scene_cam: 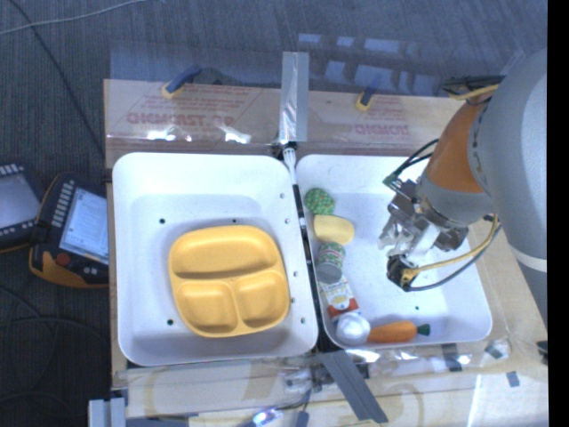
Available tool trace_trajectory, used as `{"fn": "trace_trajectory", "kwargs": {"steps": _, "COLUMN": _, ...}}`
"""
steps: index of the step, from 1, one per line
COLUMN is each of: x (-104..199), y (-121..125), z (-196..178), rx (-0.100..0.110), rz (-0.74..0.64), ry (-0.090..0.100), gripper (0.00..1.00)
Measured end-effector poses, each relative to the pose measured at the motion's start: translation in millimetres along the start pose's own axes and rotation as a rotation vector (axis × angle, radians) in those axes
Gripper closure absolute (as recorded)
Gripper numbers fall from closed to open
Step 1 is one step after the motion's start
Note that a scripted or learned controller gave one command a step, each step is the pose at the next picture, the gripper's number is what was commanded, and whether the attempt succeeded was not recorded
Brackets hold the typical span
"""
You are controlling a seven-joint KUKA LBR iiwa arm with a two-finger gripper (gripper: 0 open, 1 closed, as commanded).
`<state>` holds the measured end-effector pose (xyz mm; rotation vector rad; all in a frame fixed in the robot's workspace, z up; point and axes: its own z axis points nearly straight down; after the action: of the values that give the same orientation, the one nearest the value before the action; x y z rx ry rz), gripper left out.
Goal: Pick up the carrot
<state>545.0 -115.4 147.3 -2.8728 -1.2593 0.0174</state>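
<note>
The orange carrot with a dark green tip lies along the near wall of the right bin, next to a bottle's white cap. My gripper hangs over the middle of the right bin, well above and behind the carrot, with nothing seen between its fingers. The arm enters from the right, grey with an orange band.
Along the right bin's left wall lie a green round item, a yellow piece and a bottle with a white cap. A yellow divided plate sits in the left bin. A handheld pendant rests on the floor at left.
</note>
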Motion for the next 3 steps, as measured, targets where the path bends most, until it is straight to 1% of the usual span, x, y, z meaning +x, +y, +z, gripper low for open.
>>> {"fn": "trace_trajectory", "kwargs": {"steps": 1, "x": 41, "y": 8, "z": -32, "rx": -0.004, "rz": 0.221, "ry": -0.002, "gripper": 1.0}}
{"fn": "trace_trajectory", "kwargs": {"steps": 2, "x": 93, "y": 68, "z": -33, "rx": -0.005, "rz": 0.538, "ry": -0.002, "gripper": 1.0}}
{"fn": "trace_trajectory", "kwargs": {"steps": 3, "x": 139, "y": -44, "z": -32, "rx": -0.001, "rz": 0.6, "ry": 0.0, "gripper": 1.0}}
